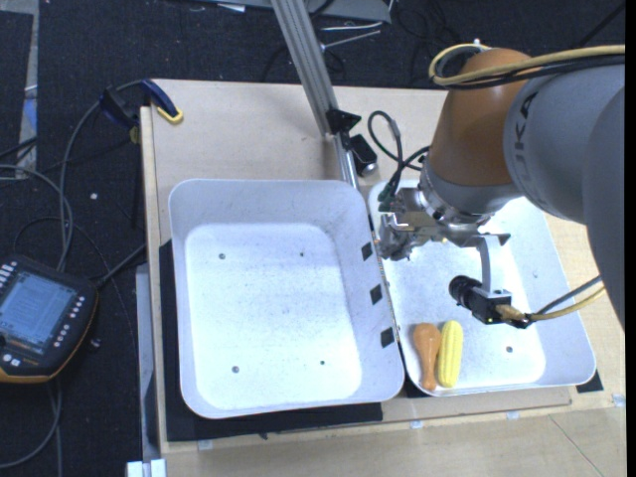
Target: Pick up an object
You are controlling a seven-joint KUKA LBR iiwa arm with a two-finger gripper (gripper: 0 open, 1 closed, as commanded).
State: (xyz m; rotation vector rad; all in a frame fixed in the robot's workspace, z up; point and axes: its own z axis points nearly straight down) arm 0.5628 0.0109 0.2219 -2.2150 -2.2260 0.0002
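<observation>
— Corn cob (450, 354), yellow, lies at the near edge of the right bin (556, 356), long axis pointing away from the camera. Do you see what sits with it?

— Yes, an orange drumstick-shaped piece (427, 351) lies just beside it on the left, the two side by side and seemingly touching, close to the wall where the bins meet.

— And a little farther in?

— A small black fitting (477, 299) on a yellowish cable (561, 301) hangs over the bin floor, apart from the corn.

— Where is the gripper (397, 235)?

— Beyond that, over the far left part of the right bin, near the shared wall and well apart from both objects. Nothing shows between its fingers, and whether they are apart or together I cannot tell; the wrist hides them.

— The left bin (199, 296)?

— White, speckled floor, with four small holes.

— Farthest back?

— The orange band (477, 117) of the arm, a slanted metal rail (308, 58), and a blue clamp (154, 97) at the bench's far corner. A handheld pendant (35, 316) lies on the floor at left.
</observation>
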